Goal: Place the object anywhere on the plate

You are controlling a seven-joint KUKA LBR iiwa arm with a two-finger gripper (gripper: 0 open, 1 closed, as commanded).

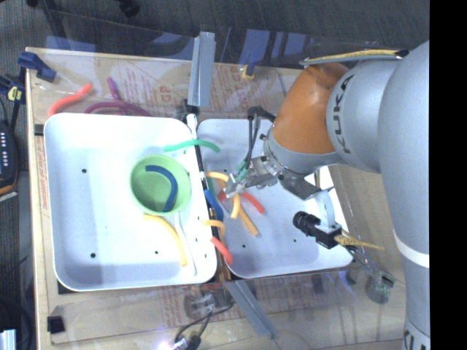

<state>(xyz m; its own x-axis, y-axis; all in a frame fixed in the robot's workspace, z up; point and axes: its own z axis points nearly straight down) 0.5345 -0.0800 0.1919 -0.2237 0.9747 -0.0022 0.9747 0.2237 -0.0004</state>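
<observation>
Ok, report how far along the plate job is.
Done: a curved blue strip already lies on the round green plate in the left white bin.

In hand: the gripper is low over the right white bin, among yellow, orange and red strips; whether it holds one cannot be told.

Left: carrying a piece across and setting it on the plate.

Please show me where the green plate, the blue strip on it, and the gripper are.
green plate [152, 189]: camera view, its bare green middle.
blue strip [169, 177]: camera view, middle of its curve.
gripper [235, 186]: camera view, at its fingertips.
</observation>
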